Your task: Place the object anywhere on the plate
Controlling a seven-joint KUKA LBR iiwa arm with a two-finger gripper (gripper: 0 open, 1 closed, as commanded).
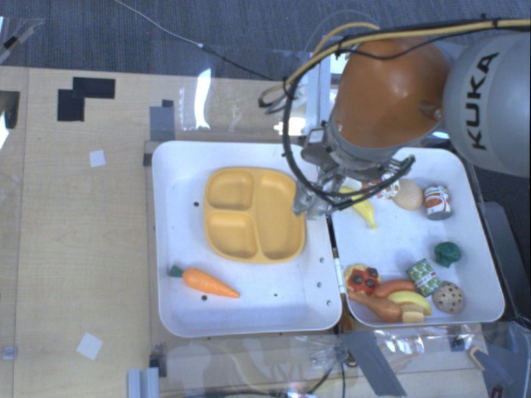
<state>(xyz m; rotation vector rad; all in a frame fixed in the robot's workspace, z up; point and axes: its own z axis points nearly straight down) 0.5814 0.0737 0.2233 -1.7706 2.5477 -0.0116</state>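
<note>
The landmark here is the yellow divided plate [251, 214], which sits in the upper middle of the left bin [178, 305] with its three compartments bare. The arm's orange wrist [390, 89] hangs over the seam between the bins, just right of the plate, and the gripper [311, 201] beneath it reaches down at the plate's right edge. That position suits a drop onto the plate's nearest compartment, but the wrist and cables hide the working end, so I cannot tell whether the gripper carries anything.

Which item is meant to go on the plate is not certain. A banana [363, 211] lies just right of the plate, across the seam in the right bin [485, 247], closest to the gripper, and is my best guess. A carrot [209, 283] lies below the plate's left corner in the left bin, well apart from the gripper.

The right bin holds the rest, all to the right of the plate: a pale round item [407, 195] and a small can [437, 201] at the level of the plate's upper edge, a dark green piece [447, 254] further right, and, below plate level, a heap with a sausage [377, 301], another banana-like piece [410, 300], a green carton [424, 275] and a speckled ball [449, 298].
</note>
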